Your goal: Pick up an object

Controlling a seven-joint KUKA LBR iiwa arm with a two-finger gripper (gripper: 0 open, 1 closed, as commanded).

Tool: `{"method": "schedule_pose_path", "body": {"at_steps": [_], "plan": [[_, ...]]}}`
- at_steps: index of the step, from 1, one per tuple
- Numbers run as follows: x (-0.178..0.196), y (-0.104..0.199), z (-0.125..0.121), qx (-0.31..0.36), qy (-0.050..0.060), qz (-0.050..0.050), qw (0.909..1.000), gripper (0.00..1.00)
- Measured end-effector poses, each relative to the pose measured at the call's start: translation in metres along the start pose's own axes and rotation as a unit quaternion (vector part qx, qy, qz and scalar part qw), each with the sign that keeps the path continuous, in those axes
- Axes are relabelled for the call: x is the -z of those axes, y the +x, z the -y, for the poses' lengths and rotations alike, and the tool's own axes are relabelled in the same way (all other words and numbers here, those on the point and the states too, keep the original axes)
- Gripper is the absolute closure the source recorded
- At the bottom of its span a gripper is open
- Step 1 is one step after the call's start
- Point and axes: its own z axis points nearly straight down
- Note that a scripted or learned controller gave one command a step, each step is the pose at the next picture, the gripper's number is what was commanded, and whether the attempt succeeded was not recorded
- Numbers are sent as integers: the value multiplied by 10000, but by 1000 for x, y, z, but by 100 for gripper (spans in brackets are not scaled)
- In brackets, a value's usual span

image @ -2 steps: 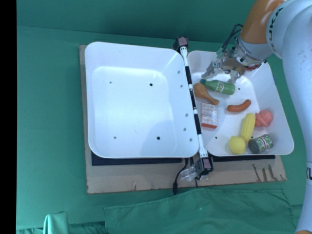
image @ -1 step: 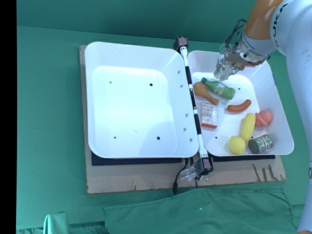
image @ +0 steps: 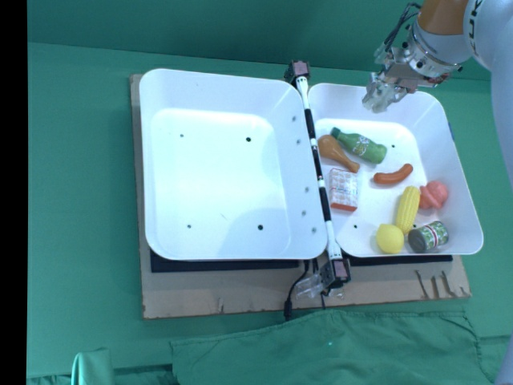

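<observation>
While the gripper (image: 383,96) hangs over the far edge of the right bin (image: 461,187), I cannot tell how it is set, because it looks too small and pale. Nothing can be seen in it. All the toys lie in the right bin, well apart from the gripper. A green bottle (image: 359,144) lies on its side with a red and white label, but the words are too tiny to read. Just beside it is a brown chicken leg (image: 337,151). A red sausage (image: 393,174) lies near the middle. A small red and white box (image: 344,189) has print on it, maybe letters, too blurry to read. Near the front are a yellow corn (image: 407,208), a pink toy (image: 434,194), a yellow lemon (image: 389,238) and a tin can (image: 428,237) with a red, white and green label. The left bin (image: 160,135) sits next to it.
</observation>
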Motion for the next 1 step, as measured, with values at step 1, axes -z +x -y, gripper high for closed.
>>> {"method": "schedule_pose_path", "body": {"at_steps": [1], "plan": [[67, -1, 3, -3, -6, 3, 10000, 100]]}}
